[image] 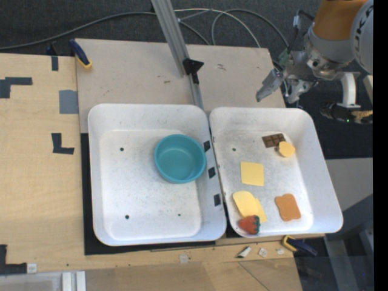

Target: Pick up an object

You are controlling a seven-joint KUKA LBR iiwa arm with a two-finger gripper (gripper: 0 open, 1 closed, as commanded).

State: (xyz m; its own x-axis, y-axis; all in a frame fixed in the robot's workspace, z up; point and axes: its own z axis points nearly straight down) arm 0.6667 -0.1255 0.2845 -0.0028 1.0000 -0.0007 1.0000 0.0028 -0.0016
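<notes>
My gripper point(280, 91) hangs above the far edge of the right bin point(315, 138), open, with nothing between its fingers. In that bin lie a brown chocolate piece point(272, 140), a small yellow round piece point(286, 149), a yellow square slice point(252, 174), a pale yellow wedge point(247, 203), an orange slab point(287, 207) and a red strawberry-like piece point(249, 225). A teal bowl point(179, 157) sits upright in the left bin point(103, 162).
A slanted metal pole point(176, 41) rises from the bench behind the bins. Cables run across the dark floor at the back. A blue and yellow clamp point(80, 54) sits at the board's far left corner, another clamp point(295, 244) at the front right.
</notes>
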